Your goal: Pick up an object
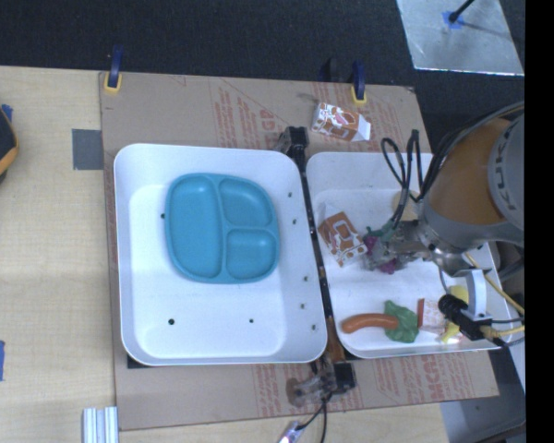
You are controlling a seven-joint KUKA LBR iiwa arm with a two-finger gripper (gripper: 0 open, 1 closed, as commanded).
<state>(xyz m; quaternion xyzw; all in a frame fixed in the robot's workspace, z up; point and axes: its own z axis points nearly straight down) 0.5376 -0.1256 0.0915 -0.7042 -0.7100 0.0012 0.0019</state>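
Gripper [385,250] is reaching low into the right bin [351,169], down among a small dark purplish object [380,258] near the bin's middle, and from where I'm standing I cannot tell how it is set — the wrist and its cables are blocking the working end. Nothing is visibly caught there, so I'm not calling it a hold.

Loose things for picking are all sitting in that right bin, which is probably why the arm [466,192] is leaning in over it from the right. A brown-and-white printed packet [340,235] is lying just left of the gripper, close enough that it could be getting nudged. Along the near edge an orange sausage-shaped toy [369,322] is lying beside a green crumpled piece [403,322], the two touching or nearly so.

In the left bin [143,247] a blue divided plate [223,228] is resting flat, well apart from the action. Another small packet [341,123] is lying outside both bins on the cardboard sheet [222,113] — out of play, I'd judge.
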